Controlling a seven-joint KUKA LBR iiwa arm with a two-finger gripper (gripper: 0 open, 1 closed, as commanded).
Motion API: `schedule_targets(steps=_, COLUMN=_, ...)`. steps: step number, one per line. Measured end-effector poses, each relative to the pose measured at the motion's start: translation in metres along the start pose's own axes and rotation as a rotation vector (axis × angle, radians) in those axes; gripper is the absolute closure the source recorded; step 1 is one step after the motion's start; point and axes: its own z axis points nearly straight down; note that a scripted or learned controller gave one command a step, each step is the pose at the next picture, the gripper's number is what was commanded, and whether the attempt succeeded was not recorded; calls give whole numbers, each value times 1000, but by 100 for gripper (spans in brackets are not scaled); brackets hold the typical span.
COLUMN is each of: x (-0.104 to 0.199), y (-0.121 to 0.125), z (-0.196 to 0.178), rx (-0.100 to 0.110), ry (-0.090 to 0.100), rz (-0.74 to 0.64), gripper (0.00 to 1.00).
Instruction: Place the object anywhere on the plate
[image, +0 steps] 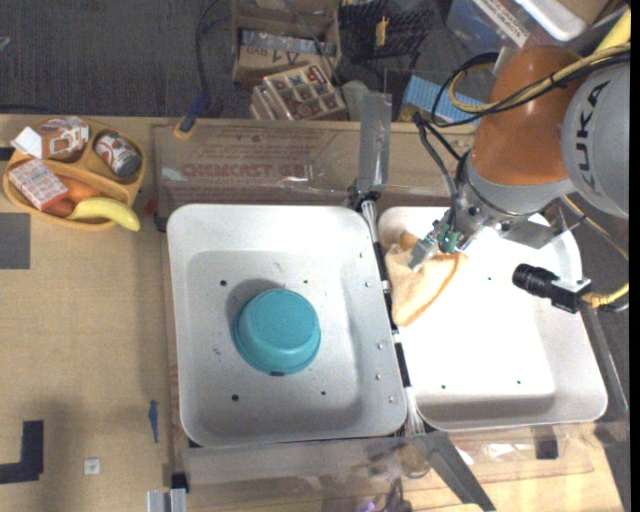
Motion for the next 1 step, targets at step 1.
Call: schedule_targets(steps=1, x=22, y=41, z=-12, rx=-5, ry=-5, rz=-397, gripper=100)
